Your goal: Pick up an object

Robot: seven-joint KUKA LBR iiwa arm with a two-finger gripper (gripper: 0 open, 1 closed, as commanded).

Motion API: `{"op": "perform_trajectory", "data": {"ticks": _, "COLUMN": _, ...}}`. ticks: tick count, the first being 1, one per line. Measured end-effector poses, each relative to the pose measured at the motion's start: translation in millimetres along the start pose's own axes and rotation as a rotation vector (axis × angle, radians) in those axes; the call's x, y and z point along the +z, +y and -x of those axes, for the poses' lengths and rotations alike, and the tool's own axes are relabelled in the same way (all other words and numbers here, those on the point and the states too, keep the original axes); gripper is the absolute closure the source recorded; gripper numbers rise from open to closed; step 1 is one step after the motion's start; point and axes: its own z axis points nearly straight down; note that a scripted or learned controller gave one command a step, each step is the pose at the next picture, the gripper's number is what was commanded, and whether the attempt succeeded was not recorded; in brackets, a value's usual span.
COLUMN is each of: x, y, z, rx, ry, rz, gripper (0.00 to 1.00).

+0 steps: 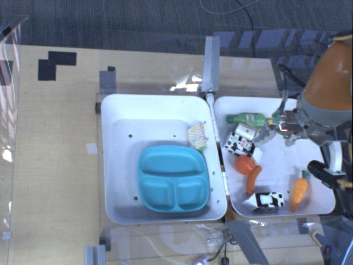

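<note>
Surface: pale wood-grain surface [55, 164] carrying two shallow white plastic bins.
Left bin [118, 115]: a glossy light-blue three-compartment plastic tray [172, 178]; a small speckled cream pouch [197, 136] just beside the tray's upper right corner.
Right bin [325, 206]: a green plastic bottle [247, 118] lying on its side; a black-and-white cow-patterned box [241, 143]; a round red-orange ball [245, 164]; a curved orange sausage-shaped toy [252, 179]; a black-and-white cow figure [269, 200]; an orange toy carrot [299, 191].
Claw [276, 127]: poised at the bottle's cap end; grip state cannot be told.
</note>
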Motion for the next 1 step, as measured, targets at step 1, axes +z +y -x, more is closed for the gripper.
{"op": "perform_trajectory", "data": {"ticks": 1, "x": 124.7, "y": -45.8, "z": -12.3, "rx": -0.025, "ry": 0.0, "rz": -0.001, "gripper": 0.0}}
